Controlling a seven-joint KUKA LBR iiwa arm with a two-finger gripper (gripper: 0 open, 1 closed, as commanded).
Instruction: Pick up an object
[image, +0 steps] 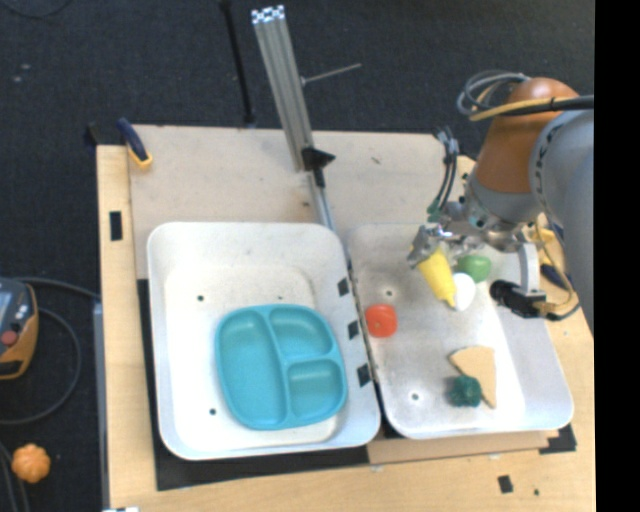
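While hovering over the upper part of the right bin (520, 400), end effector (436, 250) low beside the yellow-and-white object (445, 279); open, closed or gripping, cannot tell from this slant.

Camera view, all places taken from the yellow-and-white object. Lies in the right bin, its yellow end just under the end effector, possibly touching it. Long axis slanting from upper left to lower right, yellow tip up toward the wrist, white end down toward the bin's middle. Green ball (474, 266) just beside it on the right. Orange ball (380, 320) to the lower left, near the bin's left wall. Tan wedge (477, 366) and dark green piece (463, 391) well below. Blue divided tray (281, 365) far left, in the left bin (240, 245).

To do the step well, probably best to close across the narrow width, square to that slant, near the middle, keeping clear of the green ball.
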